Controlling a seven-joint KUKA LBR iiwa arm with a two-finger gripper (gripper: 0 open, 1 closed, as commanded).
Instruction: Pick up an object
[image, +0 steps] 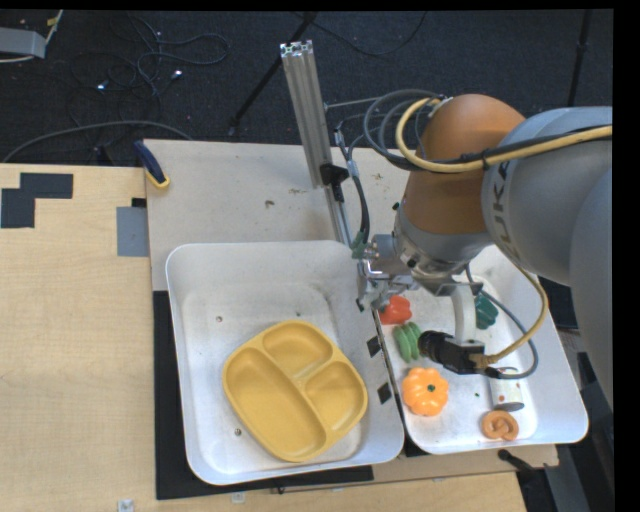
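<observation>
My gripper (383, 292) hangs over the near-left corner of the right bin (545, 400), close to the wall shared by the two bins. Right beside and just below it lies a small red-orange piece (398, 309); whether the gripper touches it I cannot tell. A green toy vegetable (407, 341) lies just below that. An orange pumpkin (425, 391) sits nearer the front, and a tan ring-shaped piece (500, 426) lies at the front right. A teal object (486, 311) shows partly behind the arm.
The left bin (200, 300) holds a yellow divided plate (293, 388) toward its front. A metal post (310, 110) stands behind the bins. The big grey and orange arm (470, 170) covers the back of the right bin.
</observation>
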